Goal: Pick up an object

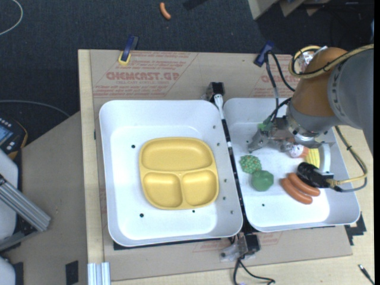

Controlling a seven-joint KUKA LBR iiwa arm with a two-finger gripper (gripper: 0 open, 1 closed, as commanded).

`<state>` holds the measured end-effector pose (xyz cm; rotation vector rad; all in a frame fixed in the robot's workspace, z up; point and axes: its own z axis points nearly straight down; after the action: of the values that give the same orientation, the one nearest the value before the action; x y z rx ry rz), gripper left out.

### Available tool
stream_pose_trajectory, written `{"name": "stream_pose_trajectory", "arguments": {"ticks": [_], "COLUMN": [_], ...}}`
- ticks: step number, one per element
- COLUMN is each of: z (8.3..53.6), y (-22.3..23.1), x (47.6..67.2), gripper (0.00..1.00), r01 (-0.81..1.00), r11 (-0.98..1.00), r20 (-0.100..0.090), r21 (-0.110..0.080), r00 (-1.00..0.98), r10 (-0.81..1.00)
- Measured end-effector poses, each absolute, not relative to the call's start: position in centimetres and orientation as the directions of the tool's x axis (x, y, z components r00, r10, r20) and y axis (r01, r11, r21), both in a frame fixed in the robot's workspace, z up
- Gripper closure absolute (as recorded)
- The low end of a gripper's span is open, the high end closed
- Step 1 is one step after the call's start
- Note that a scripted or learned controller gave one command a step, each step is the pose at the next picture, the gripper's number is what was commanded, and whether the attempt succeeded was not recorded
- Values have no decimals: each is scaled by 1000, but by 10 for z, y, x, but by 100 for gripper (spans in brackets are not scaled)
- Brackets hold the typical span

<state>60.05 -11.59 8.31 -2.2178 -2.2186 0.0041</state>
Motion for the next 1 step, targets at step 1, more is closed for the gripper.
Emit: {"name": "stream_pose_trajectory", "arguments": {"ticks": [1], "z": [96], "y": [-117], "x": [601], "gripper": [100], "r01": [1000], "r11": [-1], "r20": [0], "r21": [0], "r00": [1], "r10": [1000]}}
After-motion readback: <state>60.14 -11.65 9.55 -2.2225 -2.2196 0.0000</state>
